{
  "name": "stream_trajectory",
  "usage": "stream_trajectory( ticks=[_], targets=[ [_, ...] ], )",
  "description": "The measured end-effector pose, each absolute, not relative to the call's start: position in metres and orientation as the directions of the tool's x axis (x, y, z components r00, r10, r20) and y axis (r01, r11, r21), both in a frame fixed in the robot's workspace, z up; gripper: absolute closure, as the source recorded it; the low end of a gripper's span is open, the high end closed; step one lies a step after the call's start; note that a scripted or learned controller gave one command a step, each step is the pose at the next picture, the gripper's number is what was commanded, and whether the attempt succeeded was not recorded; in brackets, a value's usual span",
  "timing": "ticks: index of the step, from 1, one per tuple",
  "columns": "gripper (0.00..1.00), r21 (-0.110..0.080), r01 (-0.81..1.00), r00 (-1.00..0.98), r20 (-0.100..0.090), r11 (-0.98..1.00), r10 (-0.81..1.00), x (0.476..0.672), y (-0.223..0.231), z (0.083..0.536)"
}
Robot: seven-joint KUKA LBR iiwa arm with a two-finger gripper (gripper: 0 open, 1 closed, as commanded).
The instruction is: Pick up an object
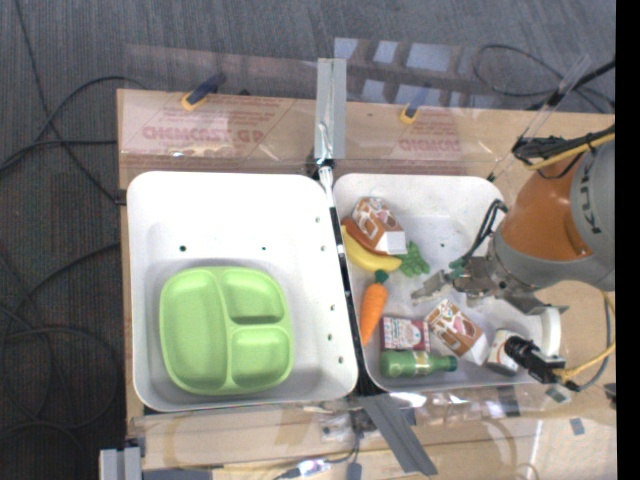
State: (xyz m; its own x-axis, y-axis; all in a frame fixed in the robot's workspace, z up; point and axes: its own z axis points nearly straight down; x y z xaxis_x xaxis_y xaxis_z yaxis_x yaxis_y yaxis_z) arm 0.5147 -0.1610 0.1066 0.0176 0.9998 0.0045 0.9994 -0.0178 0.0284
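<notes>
While my arm (560, 218) is reaching in over the right bin's (440, 190) right edge, its gripper (440, 283) is hovering open, empty, beside the carton (455, 328).

One fixed overhead camera, slanted, spans both bins (240, 193).

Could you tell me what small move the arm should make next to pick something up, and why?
Probably a short drop straight down. The gripper hovers in the right bin with nothing between its fingers. A small carton lies just below it in the view, with the carrot and banana further left, so the carton looks like the nearest target.
</notes>
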Motion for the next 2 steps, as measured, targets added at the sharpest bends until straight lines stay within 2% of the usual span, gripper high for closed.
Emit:
stream_trajectory(
  ticks=[1, 2],
  targets=[
    [0.00, 0.015, 0.921, -0.390, -0.011, 0.390, 0.921, 0.4896, -0.1673, 0.0904],
    [1.00, 0.015, 0.921, -0.390, -0.010, 0.390, 0.921, 0.4899, -0.1661, 0.0996]
  ],
)
